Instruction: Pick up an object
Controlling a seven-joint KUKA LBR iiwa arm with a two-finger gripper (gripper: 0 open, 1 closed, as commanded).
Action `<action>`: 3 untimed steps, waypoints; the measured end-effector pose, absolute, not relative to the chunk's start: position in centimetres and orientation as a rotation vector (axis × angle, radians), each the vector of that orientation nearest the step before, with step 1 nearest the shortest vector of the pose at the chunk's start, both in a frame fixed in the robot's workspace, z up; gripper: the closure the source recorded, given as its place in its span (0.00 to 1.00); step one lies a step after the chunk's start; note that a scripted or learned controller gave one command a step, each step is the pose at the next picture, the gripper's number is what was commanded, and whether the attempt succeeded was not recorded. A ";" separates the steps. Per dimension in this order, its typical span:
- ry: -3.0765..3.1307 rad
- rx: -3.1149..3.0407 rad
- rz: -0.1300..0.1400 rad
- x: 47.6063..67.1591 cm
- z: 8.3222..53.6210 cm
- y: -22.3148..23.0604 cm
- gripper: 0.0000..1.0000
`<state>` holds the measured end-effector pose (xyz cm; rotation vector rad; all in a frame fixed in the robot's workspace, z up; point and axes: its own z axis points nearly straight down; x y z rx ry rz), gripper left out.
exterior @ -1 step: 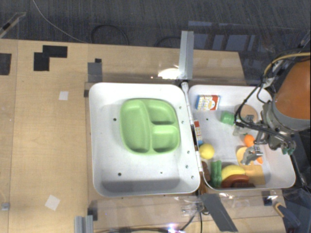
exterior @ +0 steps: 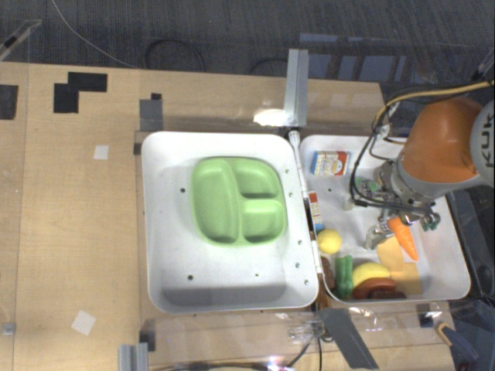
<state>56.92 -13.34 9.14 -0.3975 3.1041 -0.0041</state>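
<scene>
My gripper point(exterior: 396, 221) hangs low over the right bin point(exterior: 456, 280), under the grey wrist and its orange band point(exterior: 439, 141). An orange carrot point(exterior: 404, 239) lies slanted right at the gripper's lower end, its top tucked under the gripper body. I cannot make out whether the carrot is gripped or only lying beneath. A pale yellow wedge point(exterior: 404, 270) lies just below the carrot. A yellow lemon point(exterior: 329, 242) sits to the gripper's left, near the bin's left wall.
The right bin's front holds a green piece point(exterior: 343, 273), a yellow banana-like piece point(exterior: 370, 272) and a dark red piece point(exterior: 379, 291). A small white box point(exterior: 329, 163) lies at its back left. A green divided plate point(exterior: 236, 199) lies in the left bin point(exterior: 170, 284).
</scene>
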 end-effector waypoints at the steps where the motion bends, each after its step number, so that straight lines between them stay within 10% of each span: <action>1: 3.087 -0.408 -0.008 57.4 10.6 -13.1 1.00; 2: 3.036 -0.760 -0.010 57.5 18.4 -20.5 1.00; 3: 3.011 -0.839 -0.011 56.3 9.2 -15.8 1.00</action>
